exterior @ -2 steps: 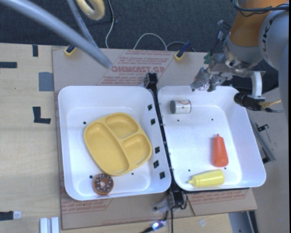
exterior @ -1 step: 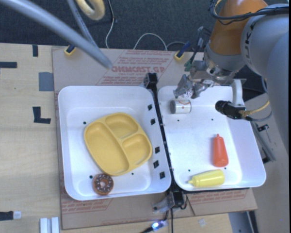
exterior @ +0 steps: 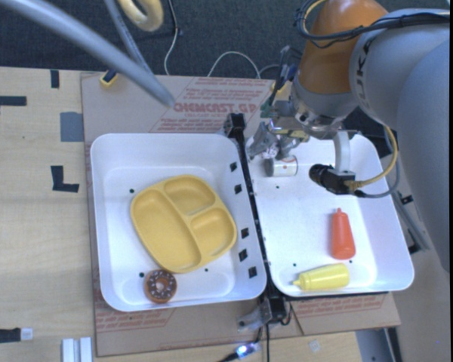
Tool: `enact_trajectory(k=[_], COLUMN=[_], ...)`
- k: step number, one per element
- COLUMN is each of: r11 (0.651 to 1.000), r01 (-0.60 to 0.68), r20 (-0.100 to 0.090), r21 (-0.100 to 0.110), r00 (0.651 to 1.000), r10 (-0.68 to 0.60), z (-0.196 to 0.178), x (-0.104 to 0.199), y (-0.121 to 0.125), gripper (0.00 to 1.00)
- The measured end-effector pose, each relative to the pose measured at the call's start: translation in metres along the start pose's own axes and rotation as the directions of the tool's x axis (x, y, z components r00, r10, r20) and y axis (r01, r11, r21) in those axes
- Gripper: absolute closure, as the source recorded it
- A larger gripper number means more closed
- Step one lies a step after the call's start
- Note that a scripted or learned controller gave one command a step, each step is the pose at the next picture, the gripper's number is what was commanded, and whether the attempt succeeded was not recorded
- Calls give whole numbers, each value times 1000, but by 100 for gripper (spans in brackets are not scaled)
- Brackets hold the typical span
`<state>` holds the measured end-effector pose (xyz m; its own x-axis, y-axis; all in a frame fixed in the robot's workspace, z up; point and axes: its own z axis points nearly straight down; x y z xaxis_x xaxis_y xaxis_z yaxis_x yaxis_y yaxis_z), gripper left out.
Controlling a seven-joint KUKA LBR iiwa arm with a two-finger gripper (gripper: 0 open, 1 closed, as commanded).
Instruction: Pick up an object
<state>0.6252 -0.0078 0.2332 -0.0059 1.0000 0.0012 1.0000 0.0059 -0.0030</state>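
- Left bin (exterior: 106,202): a yellow divided plate (exterior: 183,221), with a chocolate donut (exterior: 160,286) just beside its near edge.
- Right bin (exterior: 377,274): gripper (exterior: 275,157) low at the far-left corner, whether its fingers are apart I cannot tell; orange bottle (exterior: 342,234) and yellow bottle (exterior: 322,277) lie nearer the front.

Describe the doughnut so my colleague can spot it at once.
Start at the left white bin, the one holding the yellow divided plate. Just below that plate, near the bin's front edge, lies the doughnut. It is the small brown ring speckled with sprinkles.
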Motion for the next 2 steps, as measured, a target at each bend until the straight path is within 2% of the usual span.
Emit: enact_trajectory(k=[1,2], r11=[1000,1000], r01=[0,1], r20=[0,-1], r21=[2,1], r00=[1000,1000], r10=[0,-1], z=[11,3], x=[49,93], y=[-33,-62], gripper=[100,100])
